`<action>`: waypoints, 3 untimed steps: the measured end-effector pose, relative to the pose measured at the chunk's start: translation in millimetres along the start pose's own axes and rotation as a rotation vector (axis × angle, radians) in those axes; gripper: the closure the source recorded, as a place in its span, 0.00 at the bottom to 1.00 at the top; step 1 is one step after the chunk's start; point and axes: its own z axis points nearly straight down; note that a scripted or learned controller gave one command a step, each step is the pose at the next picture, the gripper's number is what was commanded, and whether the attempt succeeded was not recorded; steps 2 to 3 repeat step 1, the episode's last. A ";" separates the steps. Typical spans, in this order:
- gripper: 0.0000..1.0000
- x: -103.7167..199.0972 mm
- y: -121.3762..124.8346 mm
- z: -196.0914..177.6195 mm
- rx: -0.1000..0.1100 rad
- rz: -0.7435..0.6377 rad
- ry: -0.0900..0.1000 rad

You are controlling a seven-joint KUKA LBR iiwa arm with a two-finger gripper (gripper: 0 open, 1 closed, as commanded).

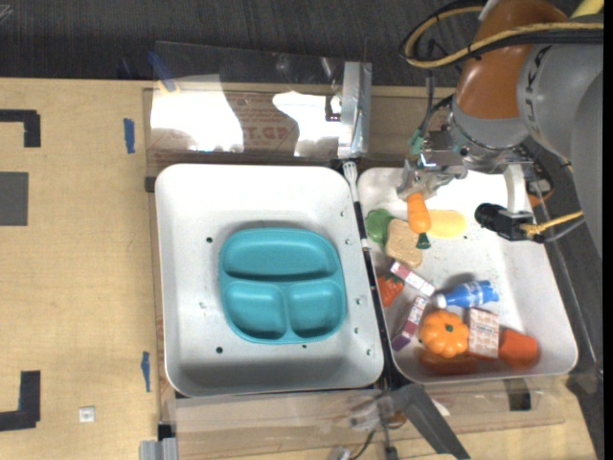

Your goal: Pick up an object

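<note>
Bench (67, 286): tan surface, black corner marks along its left side, blue tape tabs near the bins.

Left bin (182, 209): shallow, white. A teal sectioned tray (281, 281) lies flat near its middle, one long compartment at the far side and two smaller ones at the near side.

Right bin (556, 305): white, crowded with small items.

Arm (536, 75): grey, with an orange band, reaching in from the right over the far end of the right bin, cables looped above it.

Tool (426, 182): at the far left part of the right bin, directly above an orange carrot-shaped piece (419, 212) that stands roughly upright just below it. Cannot tell whether the tool is gripping the carrot piece or only touching it; how far apart the tool stands is not resolved.

Items near the carrot piece: a yellow piece (445, 223) touching its right side, a green piece (379, 224) to its left by the bin wall, a tan block (404, 247) just below.

Near end of the right bin: a small orange pumpkin (445, 334), a blue-and-white bottle (469, 293), a red-orange piece (519, 349), and printed packets (416, 307), all lying close together.
</note>
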 end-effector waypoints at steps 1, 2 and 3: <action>1.00 28.1 -3.0 -0.5 0.000 0.060 0.001; 1.00 28.1 -3.0 -0.5 0.000 0.060 0.001; 1.00 28.1 -3.0 -0.5 0.000 0.060 0.001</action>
